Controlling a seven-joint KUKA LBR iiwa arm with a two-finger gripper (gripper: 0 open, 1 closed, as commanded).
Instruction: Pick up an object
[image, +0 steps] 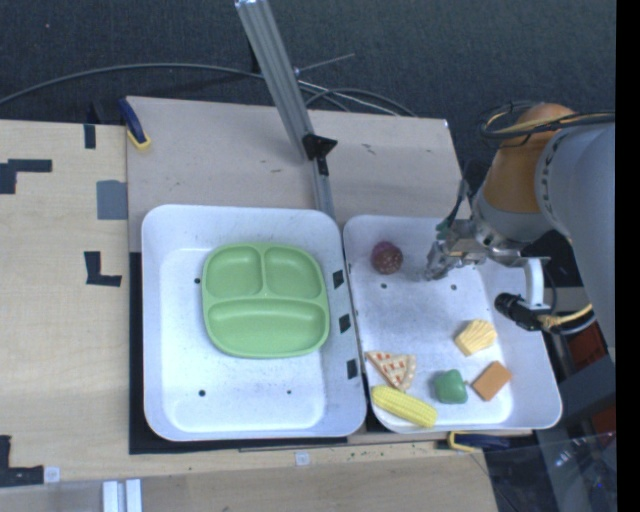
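While the gripper (438, 266) hangs near the right bin's (530, 405) far edge, grip unclear, apparently empty, red ball (387, 257) just beside.

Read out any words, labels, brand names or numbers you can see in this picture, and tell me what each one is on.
There is no readable text.
The green divided plate is plain, with no lettering.
The two white bins bear only dark specks and clips, no labels.
The toy foods, such as the corn cob and pizza slice, carry no print.
Dark tape marks on the bench are shapes, not letters.
The arm's hand shows no legible brand.
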